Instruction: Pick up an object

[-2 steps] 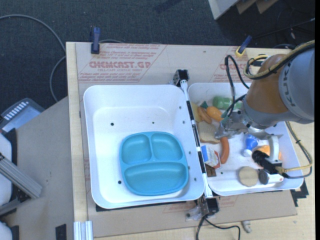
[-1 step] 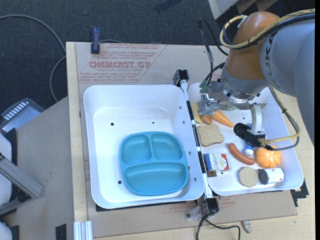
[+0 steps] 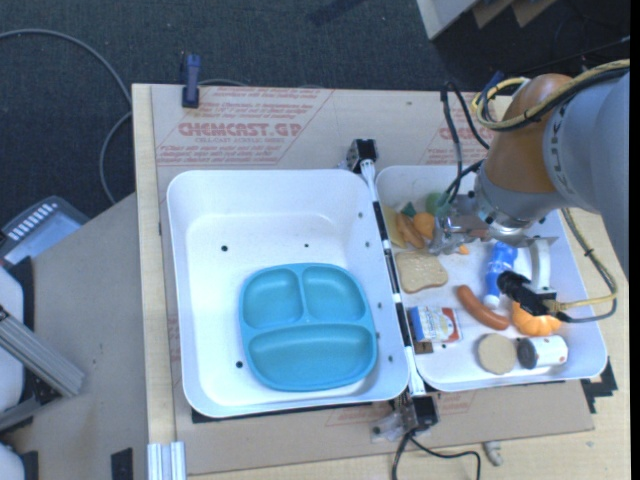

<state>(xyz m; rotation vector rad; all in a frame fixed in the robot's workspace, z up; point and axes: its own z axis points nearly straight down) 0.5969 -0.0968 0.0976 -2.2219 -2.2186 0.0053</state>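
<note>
Bins (image 3: 200,268) number two: one blue tray (image 3: 307,325) left, several toy foods right; hand (image 3: 455,233) state unclear.

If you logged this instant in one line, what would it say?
arm: over right bin | gripper: low near bread slice, nothing seen held | left bin: blue divided plate | task: pick pending

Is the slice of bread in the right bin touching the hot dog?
Apart. The camera view shows the bread slice lying near the right bin's left wall, with a strip of bare white floor between it and the hot dog lower right.
</note>
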